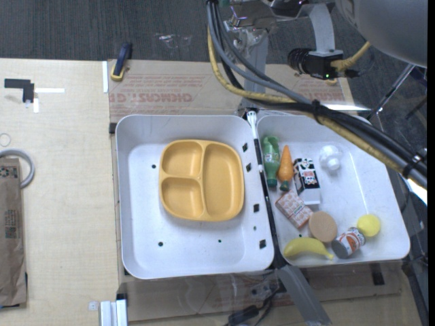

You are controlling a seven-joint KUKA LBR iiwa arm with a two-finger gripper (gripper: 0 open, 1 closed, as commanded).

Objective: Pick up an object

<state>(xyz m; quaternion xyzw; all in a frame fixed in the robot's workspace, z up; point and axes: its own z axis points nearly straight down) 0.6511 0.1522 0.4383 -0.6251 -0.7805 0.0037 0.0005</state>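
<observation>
The grey arm (pixel 391 12) is cut off at the far right edge; its gripper's (pixel 262 9) state I cannot tell. A yellow three-compartment plastic plate (pixel 202 180) fills the left white bin (pixel 136 250). Right bin (pixel 387 195): yellow banana (pixel 306 249), orange carrot (pixel 285 164), small items hard to identify.

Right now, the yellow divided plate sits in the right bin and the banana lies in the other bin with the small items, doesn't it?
Not quite: the camera view shows the yellow divided plate in the left bin, not the right. The banana does lie in the other bin with the small items.
</observation>
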